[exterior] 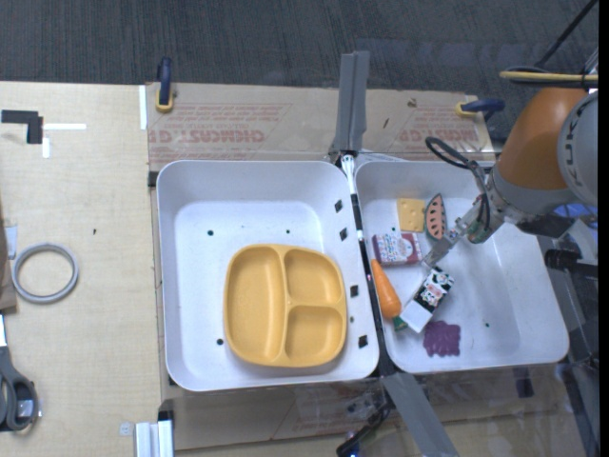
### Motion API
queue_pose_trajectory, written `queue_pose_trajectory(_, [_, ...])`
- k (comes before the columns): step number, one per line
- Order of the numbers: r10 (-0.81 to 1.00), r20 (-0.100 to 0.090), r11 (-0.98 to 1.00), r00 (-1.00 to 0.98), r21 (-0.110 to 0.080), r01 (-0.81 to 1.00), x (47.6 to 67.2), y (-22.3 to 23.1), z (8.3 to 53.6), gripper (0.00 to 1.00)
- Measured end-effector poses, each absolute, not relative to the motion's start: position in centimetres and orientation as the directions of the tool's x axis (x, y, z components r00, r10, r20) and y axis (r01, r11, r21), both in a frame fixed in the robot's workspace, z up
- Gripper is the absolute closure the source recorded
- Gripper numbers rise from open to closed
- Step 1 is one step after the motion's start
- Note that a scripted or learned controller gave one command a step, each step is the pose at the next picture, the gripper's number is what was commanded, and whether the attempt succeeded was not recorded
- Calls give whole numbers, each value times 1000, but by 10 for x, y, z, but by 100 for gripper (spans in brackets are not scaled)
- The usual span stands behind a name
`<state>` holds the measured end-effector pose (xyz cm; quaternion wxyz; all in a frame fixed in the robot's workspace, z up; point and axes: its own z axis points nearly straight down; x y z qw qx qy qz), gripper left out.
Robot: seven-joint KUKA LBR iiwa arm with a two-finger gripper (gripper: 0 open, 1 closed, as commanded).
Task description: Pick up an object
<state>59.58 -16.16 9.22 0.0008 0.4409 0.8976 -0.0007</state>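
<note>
The right bin (pixel 519 298) holds several small items: a yellow cheese slice (pixel 411 214), a watermelon slice (pixel 435 215), a pink carton (pixel 397 248), an orange carrot (pixel 385 289), a black-and-white cow-print carton (pixel 430 296) and a purple grape bunch (pixel 442 338). My gripper (pixel 444 248) reaches in from the right and hangs low over the bin's middle, just above the cow-print carton and right of the pink carton. Nothing is visibly lifted off the bin floor.
The left bin (pixel 190 255) carries a yellow divided plate (pixel 285 305). The wall between the two bins (pixel 360 255) runs just left of the carrot. A grey tape ring (pixel 43 272) and scissors (pixel 17 398) lie on the wooden bench at the left.
</note>
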Motion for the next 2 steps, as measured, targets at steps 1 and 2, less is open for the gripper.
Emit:
queue_pose_trajectory(1, [910,-3,414,-414,1,910,641,-159,116,0])
queue_pose_trajectory(2, [910,-3,414,-414,1,910,641,-159,116,0])
